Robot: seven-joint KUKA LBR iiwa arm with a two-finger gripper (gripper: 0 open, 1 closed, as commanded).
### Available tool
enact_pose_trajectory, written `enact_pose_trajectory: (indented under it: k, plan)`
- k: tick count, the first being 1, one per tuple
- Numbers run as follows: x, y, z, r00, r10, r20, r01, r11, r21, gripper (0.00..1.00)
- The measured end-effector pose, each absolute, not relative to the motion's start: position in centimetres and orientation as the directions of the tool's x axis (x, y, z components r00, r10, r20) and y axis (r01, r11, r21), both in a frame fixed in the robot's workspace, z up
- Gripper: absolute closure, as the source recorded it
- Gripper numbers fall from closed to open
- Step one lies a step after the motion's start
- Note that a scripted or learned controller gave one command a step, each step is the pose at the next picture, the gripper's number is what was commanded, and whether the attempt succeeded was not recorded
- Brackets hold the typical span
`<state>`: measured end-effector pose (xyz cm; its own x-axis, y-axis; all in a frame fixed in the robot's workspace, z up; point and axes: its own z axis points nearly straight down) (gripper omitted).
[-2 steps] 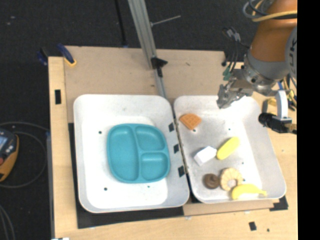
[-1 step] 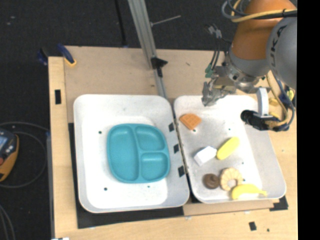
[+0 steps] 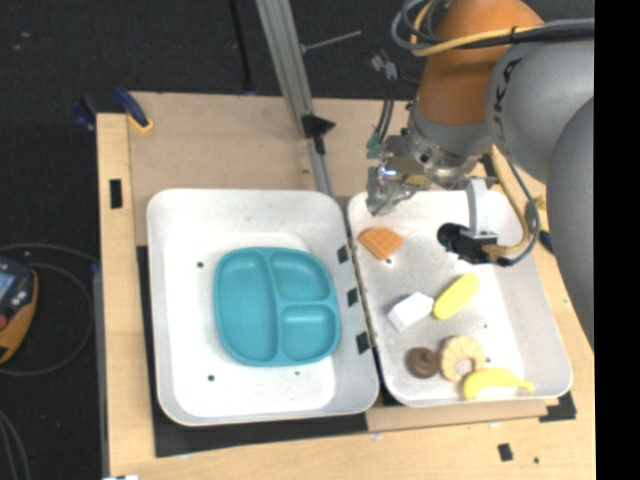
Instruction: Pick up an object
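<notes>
Jaws hang over the far left corner of the right bin (image 3: 522,320), at the end of the grey arm (image 3: 545,88) with its orange band (image 3: 470,38). From this slant I cannot tell whether they are spread or pressed together.

Just nearside of them, close to the bin's left wall, lies an orange wedge (image 3: 380,242), the closest thing to pick. Toward the middle of the same bin a white block (image 3: 409,311) sits just beside a yellow oblong piece (image 3: 455,296), the two nearly touching. Along the bin's near edge a brown round piece (image 3: 421,362) touches a pale ridged round piece (image 3: 463,355), and a yellow banana (image 3: 497,382) lies against that one, in the near right corner.

The left bin (image 3: 180,268) carries a teal divided plate (image 3: 277,304) in its middle, flat, with three compartments. Both bins rest side by side on the bench (image 3: 200,138), their inner walls touching.
</notes>
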<state>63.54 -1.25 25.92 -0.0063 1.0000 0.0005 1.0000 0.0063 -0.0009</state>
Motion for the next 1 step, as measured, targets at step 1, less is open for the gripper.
enact_pose_trajectory:
  k: [1]
  plan:
    - [63.24,4.63,24.80,-0.007,1.000,0.001,1.000,0.007,-0.001,1.00]
